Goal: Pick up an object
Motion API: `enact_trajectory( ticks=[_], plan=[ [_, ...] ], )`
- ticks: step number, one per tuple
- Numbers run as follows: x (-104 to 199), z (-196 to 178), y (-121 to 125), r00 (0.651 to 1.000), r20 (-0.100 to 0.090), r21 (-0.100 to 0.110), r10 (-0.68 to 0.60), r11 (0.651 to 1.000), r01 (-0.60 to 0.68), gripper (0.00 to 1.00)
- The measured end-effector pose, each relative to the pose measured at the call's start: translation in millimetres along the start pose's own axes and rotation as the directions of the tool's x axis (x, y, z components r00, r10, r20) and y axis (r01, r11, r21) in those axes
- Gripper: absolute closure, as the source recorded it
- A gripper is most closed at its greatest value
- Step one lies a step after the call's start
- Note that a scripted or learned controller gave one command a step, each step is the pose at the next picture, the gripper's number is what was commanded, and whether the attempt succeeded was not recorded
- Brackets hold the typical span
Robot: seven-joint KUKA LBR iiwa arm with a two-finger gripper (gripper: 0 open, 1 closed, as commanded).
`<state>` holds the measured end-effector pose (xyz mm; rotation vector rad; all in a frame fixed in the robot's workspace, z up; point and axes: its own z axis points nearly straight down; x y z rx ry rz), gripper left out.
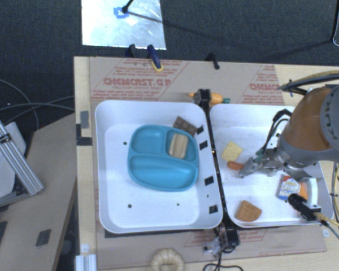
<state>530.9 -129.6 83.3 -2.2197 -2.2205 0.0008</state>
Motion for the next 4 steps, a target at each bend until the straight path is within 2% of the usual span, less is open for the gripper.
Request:
enact_trajectory(
  ticks=[1, 2, 3, 4],
  plan=[
    [-0.5, -11.9, 1.1, 1.0, 0.001, -0.004, 0.0, 1.0, 0.0, 1.0],
    [-7.5, -61.7, 10.0, 1.0, 0.003, -0.008, -0.003, 1.0, 0.003, 1.0],
    [-0.6, -111.8, 5.2, 1.0, 0.002, -0.008, -0.004, 1.0, 0.004, 1.0],
    [-0.7, -143.2, 6.7, 1.0, 0.002, -0.007, -0.004, 1.0, 0.004, 1.0]
  ],
)
